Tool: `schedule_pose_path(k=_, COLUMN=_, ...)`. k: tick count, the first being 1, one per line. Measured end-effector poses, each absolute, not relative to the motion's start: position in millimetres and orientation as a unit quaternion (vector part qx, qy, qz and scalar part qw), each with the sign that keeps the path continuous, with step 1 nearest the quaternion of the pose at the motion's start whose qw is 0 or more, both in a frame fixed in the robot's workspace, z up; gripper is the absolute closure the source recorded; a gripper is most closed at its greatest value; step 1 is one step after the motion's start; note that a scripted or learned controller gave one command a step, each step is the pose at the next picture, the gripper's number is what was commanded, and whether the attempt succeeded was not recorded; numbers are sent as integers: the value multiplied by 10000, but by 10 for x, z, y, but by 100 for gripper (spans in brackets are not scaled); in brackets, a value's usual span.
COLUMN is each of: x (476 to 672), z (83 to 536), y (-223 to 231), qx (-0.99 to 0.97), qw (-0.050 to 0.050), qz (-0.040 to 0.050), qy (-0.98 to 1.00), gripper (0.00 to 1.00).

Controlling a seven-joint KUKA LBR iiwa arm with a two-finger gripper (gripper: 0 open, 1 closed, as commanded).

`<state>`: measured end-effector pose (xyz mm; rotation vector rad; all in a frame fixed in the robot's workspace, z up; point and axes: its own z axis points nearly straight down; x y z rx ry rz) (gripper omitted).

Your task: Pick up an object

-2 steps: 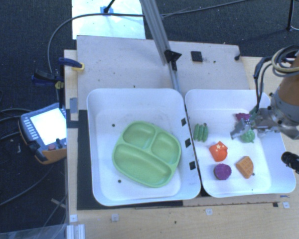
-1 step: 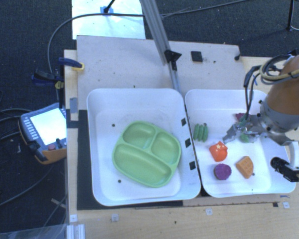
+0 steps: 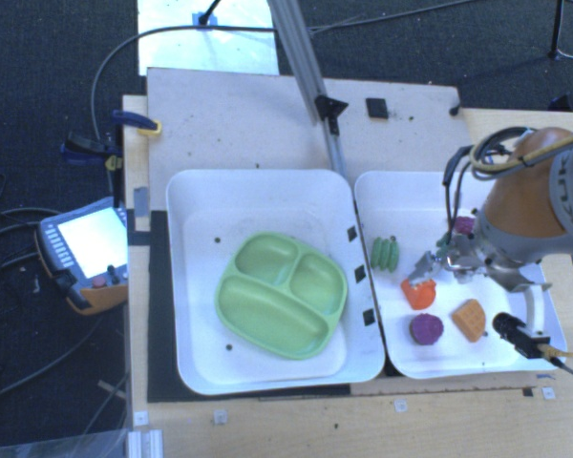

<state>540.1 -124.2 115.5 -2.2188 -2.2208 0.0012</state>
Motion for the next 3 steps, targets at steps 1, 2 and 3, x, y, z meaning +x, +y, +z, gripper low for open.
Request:
schedule_pose_path(k=1, x=5411, z=1290, y=-1249, qx=-7065, qw=-10, qz=-8, qy=-7077, gripper=100)
schedule_pose_path(k=2, x=5428, z=1931, y=-1236, qx=-7055, qw=-29, qz=-19, qy=-7087, gripper=100)
schedule_pose_path(k=3, x=5449, z=2579, y=-1262, qx=-7052, qw=-40, qz=-25, qy=-7089, gripper=100)
